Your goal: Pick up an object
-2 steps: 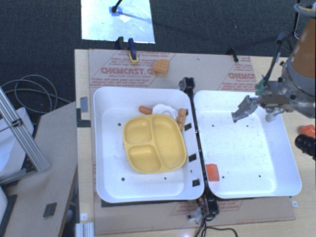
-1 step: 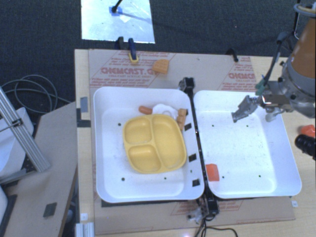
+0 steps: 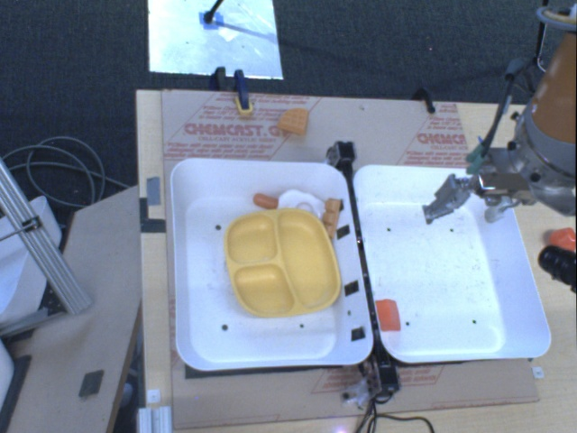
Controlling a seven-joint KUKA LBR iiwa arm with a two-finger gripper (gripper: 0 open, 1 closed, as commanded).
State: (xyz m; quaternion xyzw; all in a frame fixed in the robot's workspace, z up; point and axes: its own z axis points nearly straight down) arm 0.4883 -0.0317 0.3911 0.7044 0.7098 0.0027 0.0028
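Gripper (image 3: 444, 206) hovers over the right bin (image 3: 518, 269), jaw state indeterminate, approach step in hand; next move requires descent toward the orange block (image 3: 387, 314).

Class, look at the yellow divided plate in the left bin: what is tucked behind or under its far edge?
Behind the yellow plate in the left bin, an orange sausage-like piece, a white object and a tan block peek out. The plate covers the white object's lower part.

Dark carpet floor (image 3: 72, 52); shiny metal sheet (image 3: 215, 25) lying on it; coiled cables (image 3: 54, 174) at left.
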